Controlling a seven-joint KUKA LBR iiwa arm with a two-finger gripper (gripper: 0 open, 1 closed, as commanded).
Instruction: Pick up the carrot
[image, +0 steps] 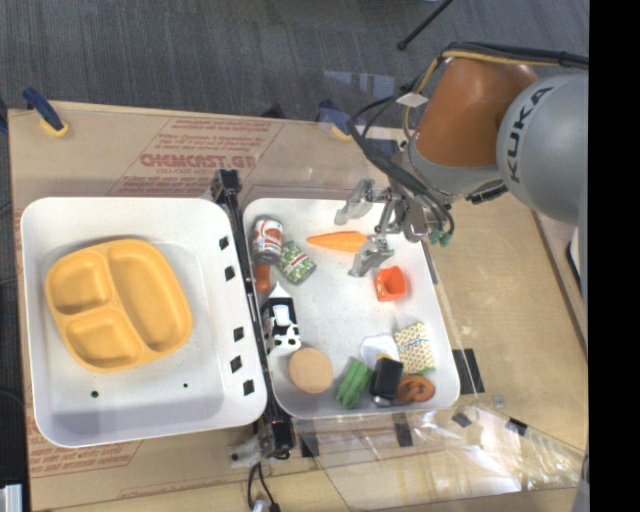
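Toward the back of the right bin (447, 340) we list the carrot (338, 241), lying flat on the white floor, tip pointing left, beside a small green-and-white packet (296, 262) and a red can (267, 240). Just right of it we note the gripper (364, 232), fingers spread open and holding nothing. Across in the left bin (40, 400) we record a yellow divided tray (117, 302).

Brown bench (130, 165) bearing two white bins: left bin (40, 400) at nine o'clock, right bin (440, 345) at center.
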